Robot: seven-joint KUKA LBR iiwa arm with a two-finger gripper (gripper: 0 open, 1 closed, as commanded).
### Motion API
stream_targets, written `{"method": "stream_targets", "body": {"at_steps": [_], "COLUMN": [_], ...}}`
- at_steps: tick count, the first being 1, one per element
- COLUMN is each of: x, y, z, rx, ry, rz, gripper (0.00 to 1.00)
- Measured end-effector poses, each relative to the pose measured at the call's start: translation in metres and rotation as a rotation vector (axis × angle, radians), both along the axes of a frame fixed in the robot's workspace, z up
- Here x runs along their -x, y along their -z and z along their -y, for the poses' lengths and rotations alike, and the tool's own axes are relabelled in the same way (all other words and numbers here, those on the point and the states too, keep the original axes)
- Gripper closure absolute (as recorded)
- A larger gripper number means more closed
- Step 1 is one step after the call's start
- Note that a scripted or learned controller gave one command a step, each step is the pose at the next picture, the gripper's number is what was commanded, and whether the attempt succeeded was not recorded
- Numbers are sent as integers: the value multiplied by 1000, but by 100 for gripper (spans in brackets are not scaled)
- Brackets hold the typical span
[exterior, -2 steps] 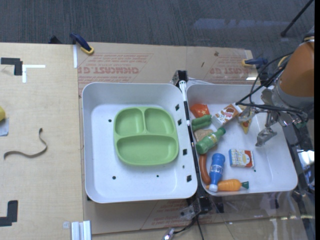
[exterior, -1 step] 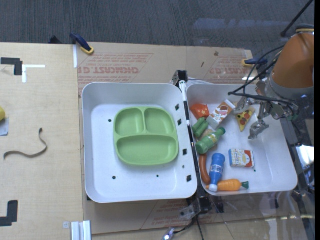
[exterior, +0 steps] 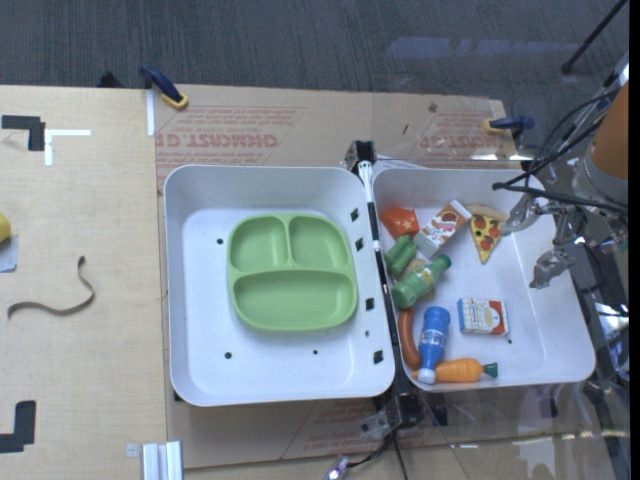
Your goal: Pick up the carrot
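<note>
Camera view
Carrot (exterior: 461, 371): lies near the front wall of the right bin (exterior: 560, 363), orange body crosswise, green tip pointing right, its left end touching the cap of the blue bottle (exterior: 432, 336).
Neighbours: a red sausage (exterior: 406, 340) just left of the bottle; a small carton (exterior: 482, 316) just behind the carrot, apart from it.
Gripper (exterior: 541, 245): over the bin's right side, well apart from the carrot, fingers spread open with nothing between them.
Left bin: holds a green plate (exterior: 293, 271), no part in this step.
Approach: travel forward and left, descend over the carrot's thick middle.
Grip: jaws across its short width, away from the bottle.
Risk: front wall leaves little finger room.
</note>
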State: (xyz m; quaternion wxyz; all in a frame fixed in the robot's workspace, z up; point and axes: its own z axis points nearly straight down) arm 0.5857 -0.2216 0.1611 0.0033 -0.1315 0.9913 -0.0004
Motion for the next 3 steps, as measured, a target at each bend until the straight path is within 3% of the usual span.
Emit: {"method": "stream_targets", "body": {"at_steps": [1,2,3], "x": [-4,-40,31], "y": [66,67,69], "z": [0,-61,-127], "rx": [1,2,-1], "ry": [-40,-357,-262], "rz": [-1,2,-3], "gripper": [0,0,0]}}
